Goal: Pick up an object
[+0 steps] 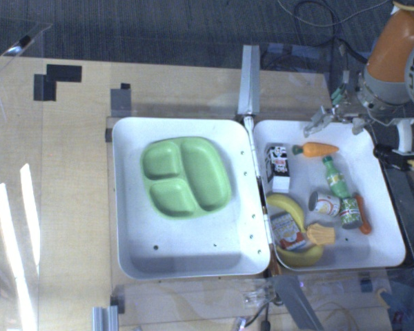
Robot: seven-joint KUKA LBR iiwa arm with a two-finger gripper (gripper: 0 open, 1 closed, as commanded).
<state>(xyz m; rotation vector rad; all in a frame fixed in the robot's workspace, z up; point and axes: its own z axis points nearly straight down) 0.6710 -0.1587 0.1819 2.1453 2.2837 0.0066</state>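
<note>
Camera view, bench from above: two white bins side by side; left bin [124, 205] holds a green divided plate [186, 176]; right bin [386, 205] holds the loose items.

Right bin contents: carrot [316, 149] near the far wall, long axis running left to right across the bin, green end to the left; small black-and-white carton [279, 164] by the divider; green bottle [336, 178] lying lengthwise away from the camera; tin can [324, 203] on its side; second dark bottle [352, 211] just beside the can; banana [294, 234] curving along the near left corner; printed packet [288, 230] and a yellow wedge [321, 235] resting on or against the banana.

Tool: gripper [322, 121] over the far rim of the right bin, fingers spread apart, nothing between them; arm entering from the right.

Governing relation: carrot is the nearest item, just toward the camera from the fingertips and apart from its neighbours; judged the likeliest target; a grasp would probably suit closing across its short width.
</note>
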